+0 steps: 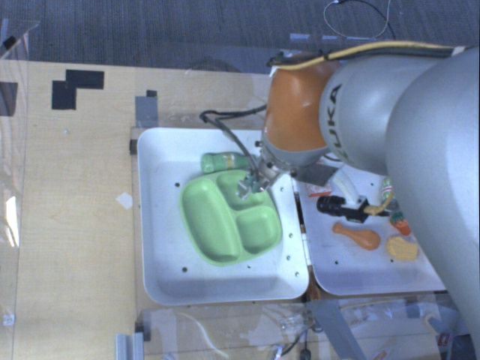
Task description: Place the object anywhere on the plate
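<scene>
The gripper (250, 184) is hanging at the centre of the frame, over the upper right compartment of the green plate (225, 223) in the left bin (161, 276). A green bottle (223, 160) — probably the object to be placed — is lying just above and left of the gripper, its long axis running left to right, touching or resting on the plate's upper rim. Whether the gripper is open or closed I cannot tell — it is too small and blurred.
</scene>
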Tool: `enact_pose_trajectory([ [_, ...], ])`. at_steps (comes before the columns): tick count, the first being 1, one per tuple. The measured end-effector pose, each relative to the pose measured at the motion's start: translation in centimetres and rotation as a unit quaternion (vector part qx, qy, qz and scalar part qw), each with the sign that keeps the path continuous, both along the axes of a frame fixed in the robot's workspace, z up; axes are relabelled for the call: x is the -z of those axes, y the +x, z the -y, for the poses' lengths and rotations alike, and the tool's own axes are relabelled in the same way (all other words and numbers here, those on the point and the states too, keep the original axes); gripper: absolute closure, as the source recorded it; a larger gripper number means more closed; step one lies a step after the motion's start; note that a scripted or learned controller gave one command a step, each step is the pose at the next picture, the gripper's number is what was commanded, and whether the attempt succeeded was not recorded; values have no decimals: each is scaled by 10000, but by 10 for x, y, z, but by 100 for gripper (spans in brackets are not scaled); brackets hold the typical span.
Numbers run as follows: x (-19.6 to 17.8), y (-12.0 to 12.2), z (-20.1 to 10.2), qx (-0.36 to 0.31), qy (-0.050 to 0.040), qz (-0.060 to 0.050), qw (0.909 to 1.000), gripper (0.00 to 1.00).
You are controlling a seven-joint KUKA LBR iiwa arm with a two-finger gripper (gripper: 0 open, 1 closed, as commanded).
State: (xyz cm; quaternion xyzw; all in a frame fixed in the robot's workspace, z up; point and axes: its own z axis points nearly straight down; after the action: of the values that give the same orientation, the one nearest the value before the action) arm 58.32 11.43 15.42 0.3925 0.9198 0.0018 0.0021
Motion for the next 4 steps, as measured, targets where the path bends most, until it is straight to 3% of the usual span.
enact_pose_trajectory([
  [1,0,0,0,5,1,2,10000,0],
  [2,-21,48,-71,1290,11,7,9916,0],
  [3,-34,49,-73,1248,21,43,9922,100],
  [4,-31,-39,12,1035,2,-2,9946,100],
])
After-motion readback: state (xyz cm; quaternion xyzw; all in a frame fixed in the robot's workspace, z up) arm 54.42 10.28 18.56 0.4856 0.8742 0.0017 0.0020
